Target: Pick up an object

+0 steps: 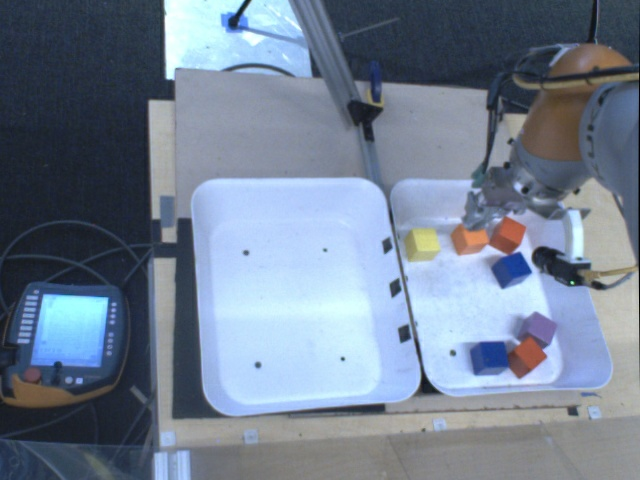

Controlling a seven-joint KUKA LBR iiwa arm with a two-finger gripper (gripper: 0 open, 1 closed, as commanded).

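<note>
A: Claw (480, 216) sits low in the right bin (430, 363), upper part of frame, right over the orange block (468, 239). Can't tell if it's open or closed.

B: Block orientation?

A: Roughly cubic, no clear long axis, edges slightly skewed to the bin walls. Second orange block (508, 234) touches it on the right; yellow block (422, 244) just left.

B: Left bin (215, 208)?

A: On the worktop (260, 118), beside it.

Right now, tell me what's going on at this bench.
A grey arm with an orange band reaches in from the right, its hand low over the right bin, just above an orange cube. A second orange cube, a yellow cube, two blue cubes and a purple one lie around it. Nothing looks lifted yet.
</note>
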